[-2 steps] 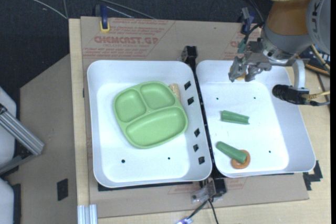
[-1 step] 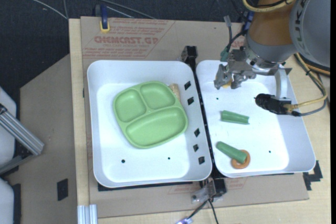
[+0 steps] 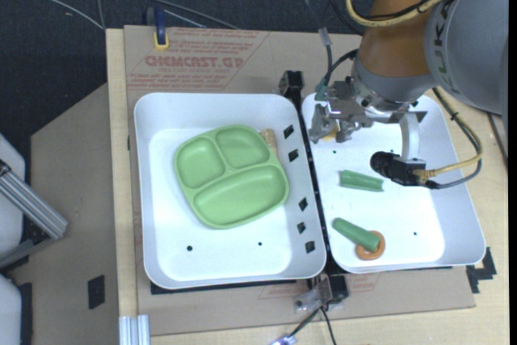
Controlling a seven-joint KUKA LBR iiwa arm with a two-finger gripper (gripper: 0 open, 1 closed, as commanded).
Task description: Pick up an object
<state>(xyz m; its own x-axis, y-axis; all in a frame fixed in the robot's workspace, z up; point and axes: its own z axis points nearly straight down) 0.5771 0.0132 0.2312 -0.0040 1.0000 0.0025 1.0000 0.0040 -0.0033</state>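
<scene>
Right bin [image 3: 452, 246]: green bar [image 3: 360, 181] lying flat near centre, long axis left to right, tilted slightly down rightward; tool [image 3: 333, 128] above upper-left corner, opening impossible to tell, nothing visibly held.

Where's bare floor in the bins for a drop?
Left bin: strip in front of the green plate. Right bin: patch right of the green stick and green peg. Crowded: right bin's far end, under the gripper.
</scene>
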